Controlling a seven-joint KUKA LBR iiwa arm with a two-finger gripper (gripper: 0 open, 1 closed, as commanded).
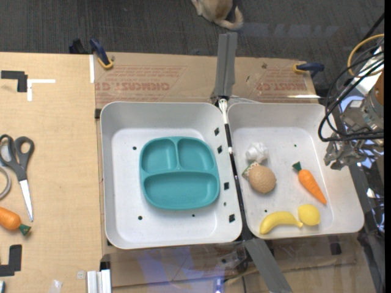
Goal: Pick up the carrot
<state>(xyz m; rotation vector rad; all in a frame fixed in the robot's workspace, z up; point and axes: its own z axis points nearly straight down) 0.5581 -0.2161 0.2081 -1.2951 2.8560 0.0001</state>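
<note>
Camera view, right bin (287,119): carrot (311,185) lying near the right wall, green top up and away, orange tip slanting down toward the lemon (309,215). Gripper (340,157) just right of it at the bin's edge, slightly above the leafy end. Jaws: cannot tell. Short reach left, across that slanted long axis.

Pale wooden bench (49,163), cardboard sheet (159,81), dark floor (122,11) behind

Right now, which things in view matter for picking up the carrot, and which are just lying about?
For the job:
carrot in the right bin
gripper at that bin's right edge

Lying about:
banana
lemon
teal plate
scissors
second carrot outside the bins
</note>
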